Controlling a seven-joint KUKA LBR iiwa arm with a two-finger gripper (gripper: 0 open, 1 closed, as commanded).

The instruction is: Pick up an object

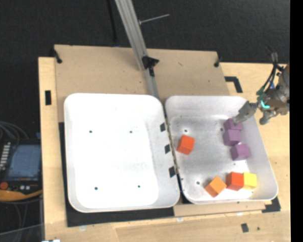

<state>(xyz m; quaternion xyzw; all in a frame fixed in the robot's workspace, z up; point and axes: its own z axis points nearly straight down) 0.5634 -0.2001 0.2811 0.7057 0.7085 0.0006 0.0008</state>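
Blocks crowd the near edge of the right bin (202, 105): an orange cube (216, 186), a red-orange block (235, 180) touching a yellow block (250, 180) on its right. Farther back sit two purple blocks, one (240, 151) just beyond the red one, the other (233, 133) close behind it. Another orange cube (186, 144) lies alone near the divider. The left bin (116, 105) sits alongside on the counter (106, 69). At the far right, the hand (256, 114) hovers over the bin's rim, one finger (242, 116) pointing down toward the farther purple block, its fingers spread apart, gripping nothing.
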